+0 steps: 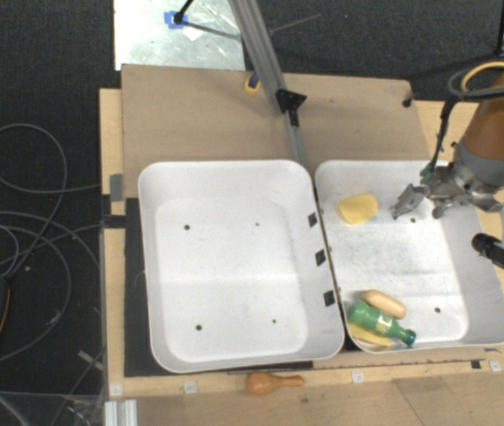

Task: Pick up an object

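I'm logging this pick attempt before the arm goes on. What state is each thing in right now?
gripper: above the right bin, beside the yellow piece, nothing seen between its fingers
yellow piece: lying flat, untouched
green bottle: on its side in the near corner
tan roll: lying against the bottle
right bin: holds all three objects
orange gourd: lying on the bench outside the bins

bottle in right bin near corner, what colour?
Green, per the camera view: the bottle lies at the right bin's near edge beside a tan bread roll.
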Motion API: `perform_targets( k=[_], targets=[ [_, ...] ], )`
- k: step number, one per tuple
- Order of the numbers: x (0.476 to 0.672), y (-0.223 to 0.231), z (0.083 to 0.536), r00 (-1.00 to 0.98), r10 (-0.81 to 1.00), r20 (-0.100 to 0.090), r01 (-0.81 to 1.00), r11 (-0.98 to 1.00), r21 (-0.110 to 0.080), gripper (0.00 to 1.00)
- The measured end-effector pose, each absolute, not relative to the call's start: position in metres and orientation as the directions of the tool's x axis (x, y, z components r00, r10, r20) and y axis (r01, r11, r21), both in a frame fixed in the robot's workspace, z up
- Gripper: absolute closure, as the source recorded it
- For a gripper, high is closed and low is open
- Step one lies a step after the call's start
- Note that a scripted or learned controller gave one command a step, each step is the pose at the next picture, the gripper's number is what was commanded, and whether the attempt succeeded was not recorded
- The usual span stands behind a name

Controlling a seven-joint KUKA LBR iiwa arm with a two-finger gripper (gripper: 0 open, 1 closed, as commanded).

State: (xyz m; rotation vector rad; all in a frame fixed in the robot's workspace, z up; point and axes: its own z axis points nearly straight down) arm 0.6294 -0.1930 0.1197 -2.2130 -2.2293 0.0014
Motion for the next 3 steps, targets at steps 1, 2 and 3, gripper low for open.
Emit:
perform_targets(
  k=[1, 2, 3],
  targets=[
    [0.631, -0.193, 0.133, -0.010, 1.000, -0.002, 1.000, 0.010, 0.006, 1.00],
    [0.624, -0.194, 0.193, -0.005, 1.000, -0.003, 1.000, 0.005, 0.008, 1.00],
    [0.616, -0.191, 0.247, -0.007, 1.000, -0.002, 1.000, 0.007, 0.007, 1.00]
  ],
)
